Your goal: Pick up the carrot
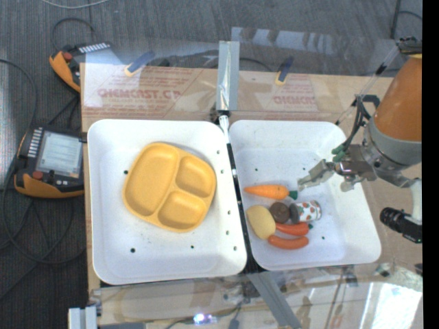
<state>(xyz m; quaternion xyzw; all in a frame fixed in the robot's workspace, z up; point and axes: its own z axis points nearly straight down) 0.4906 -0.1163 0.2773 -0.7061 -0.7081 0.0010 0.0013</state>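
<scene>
Two white bins sit side by side on a bench topped with brown cardboard (164,94), over grey carpet (137,12) strewn with black cables. A metal bar (227,77) runs up from the seam between the bins, and a teach pendant (51,162) with a lit screen lies on the floor to the left. The left bin (110,252) holds a yellow divided tray (170,186), set at a slant. The arm (405,115) comes in from the right, its orange band high over the right bin's far-right edge, the grey wrist angled down and leftward. The gripper (317,175) hangs over the right bin (288,142), near the carrot's green end but apart from it, with nothing between its fingers; whether they are open or closed cannot be told from this angle. The carrot (267,192) lies in the middle of the right bin, its long axis nearly level across the view, the orange tip pointing left toward the seam and the green stub pointing right. Just below it sit a potato (260,221), a dark round item (280,212), a small red-and-white toy (309,210) and two red-orange pieces (291,235), clustered together.
</scene>
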